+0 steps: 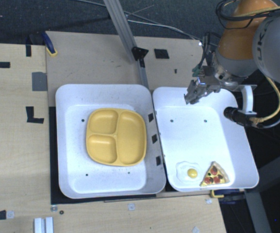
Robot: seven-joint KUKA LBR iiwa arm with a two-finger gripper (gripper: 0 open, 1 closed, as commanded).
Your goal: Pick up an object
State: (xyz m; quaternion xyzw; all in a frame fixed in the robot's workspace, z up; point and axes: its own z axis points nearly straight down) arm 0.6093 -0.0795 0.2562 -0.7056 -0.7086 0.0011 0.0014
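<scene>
Whether my pincer (192,97) is wide or narrow, I cannot tell; the fried egg (188,172) and pizza slice (214,174) lie well apart from it.

Bench (13,144): tan wood w/ black tape marks. Two shallow white bins side by side, left bin (72,106), right bin (237,144). Grey metal pole (123,25) slants down btwn them. Thin cables (81,1) cross dark floor at top.
</scene>
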